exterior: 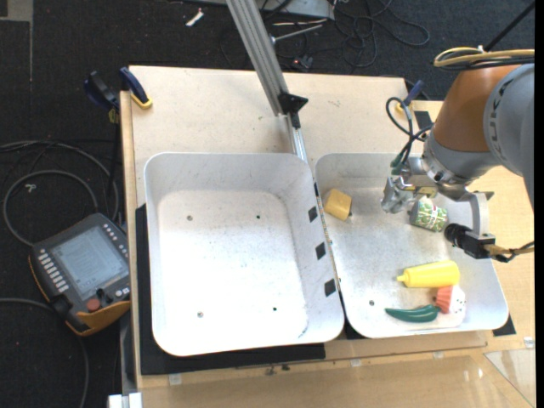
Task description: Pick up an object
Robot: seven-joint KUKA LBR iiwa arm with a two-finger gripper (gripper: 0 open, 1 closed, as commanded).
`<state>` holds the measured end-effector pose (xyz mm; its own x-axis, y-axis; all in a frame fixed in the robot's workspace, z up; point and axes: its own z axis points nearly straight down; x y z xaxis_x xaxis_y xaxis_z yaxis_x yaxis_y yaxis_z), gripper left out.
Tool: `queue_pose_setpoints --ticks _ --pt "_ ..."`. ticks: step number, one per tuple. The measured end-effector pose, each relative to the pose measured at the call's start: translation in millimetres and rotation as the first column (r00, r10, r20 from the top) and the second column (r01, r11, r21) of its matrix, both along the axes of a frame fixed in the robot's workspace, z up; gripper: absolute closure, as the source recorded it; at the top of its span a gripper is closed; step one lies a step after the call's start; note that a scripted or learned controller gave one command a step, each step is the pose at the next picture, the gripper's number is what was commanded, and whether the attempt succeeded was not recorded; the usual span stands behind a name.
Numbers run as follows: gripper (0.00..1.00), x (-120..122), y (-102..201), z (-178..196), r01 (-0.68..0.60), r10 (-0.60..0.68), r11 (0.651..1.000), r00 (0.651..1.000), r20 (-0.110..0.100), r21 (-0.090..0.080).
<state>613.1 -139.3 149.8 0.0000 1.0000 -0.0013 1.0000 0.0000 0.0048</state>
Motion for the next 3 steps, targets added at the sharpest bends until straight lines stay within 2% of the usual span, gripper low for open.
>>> queue_pose_setpoints --ticks 1,2,3 --pt "1.00 0.7 -8.5 60.5 0.001 -0.001 1.000 1.000 0.002 -0.001" --pt "1.00 2.0 -8.6 102.6 -0.002 0.002 1.000 1.000 0.001 0.000" --pt "1.00 6.2 45.6 110.0 -0.008 0.008 1.000 1.000 -0.002 0.003"
